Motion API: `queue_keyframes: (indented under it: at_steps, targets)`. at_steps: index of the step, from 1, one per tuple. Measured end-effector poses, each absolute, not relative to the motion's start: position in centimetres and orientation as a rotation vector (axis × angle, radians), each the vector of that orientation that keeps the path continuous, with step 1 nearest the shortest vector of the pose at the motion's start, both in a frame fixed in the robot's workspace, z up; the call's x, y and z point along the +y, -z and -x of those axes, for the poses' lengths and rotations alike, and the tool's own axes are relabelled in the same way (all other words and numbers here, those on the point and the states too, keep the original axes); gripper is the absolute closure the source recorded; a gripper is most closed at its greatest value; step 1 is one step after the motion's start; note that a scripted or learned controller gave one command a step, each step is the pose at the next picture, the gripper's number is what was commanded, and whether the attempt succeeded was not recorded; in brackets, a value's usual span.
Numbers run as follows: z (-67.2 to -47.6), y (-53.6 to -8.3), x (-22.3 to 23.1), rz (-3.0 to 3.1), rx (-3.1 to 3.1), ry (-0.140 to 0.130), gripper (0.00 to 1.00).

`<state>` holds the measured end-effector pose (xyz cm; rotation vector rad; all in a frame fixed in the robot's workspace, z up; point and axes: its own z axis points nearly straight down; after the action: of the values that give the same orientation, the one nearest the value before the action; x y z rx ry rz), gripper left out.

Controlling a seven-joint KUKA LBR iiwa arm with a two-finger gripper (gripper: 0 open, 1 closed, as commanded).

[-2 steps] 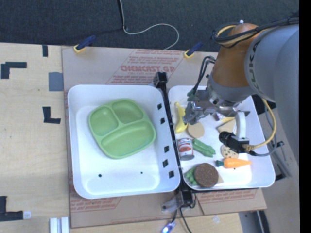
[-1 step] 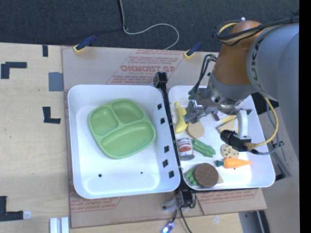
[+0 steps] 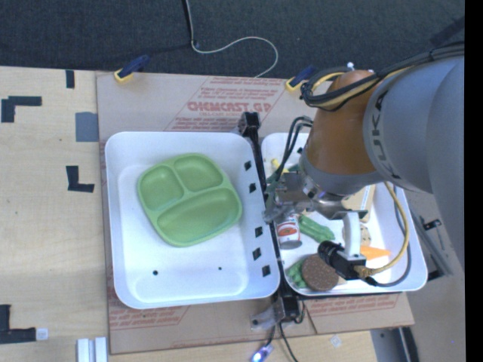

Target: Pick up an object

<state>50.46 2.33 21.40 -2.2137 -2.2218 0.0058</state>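
My gripper (image 3: 281, 204) is low over the left side of the right bin (image 3: 404, 281), close to the divider between the bins. Just below it sits a small white container with a red label (image 3: 287, 233); I cannot tell whether the gripper touches it. To its right lies a green pod-shaped piece (image 3: 318, 228). A brown round item (image 3: 321, 274) and a dark green item (image 3: 296, 274) lie at the bin's front edge. An orange piece (image 3: 376, 256) shows further right. The arm hides much of this bin.
The left bin (image 3: 124, 277) holds a light green divided plate (image 3: 190, 198) in its upper half. A black divider strip (image 3: 259, 202) runs between the bins. Cardboard lies under both bins, and a white cable trails at the back.
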Motion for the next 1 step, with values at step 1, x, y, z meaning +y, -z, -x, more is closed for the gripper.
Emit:
queue_keyframes:
  at_steps: [1]
  targets:
    - [-53.13, -30.15, 4.79, 2.219, -2.228, 0.005, 1.00]
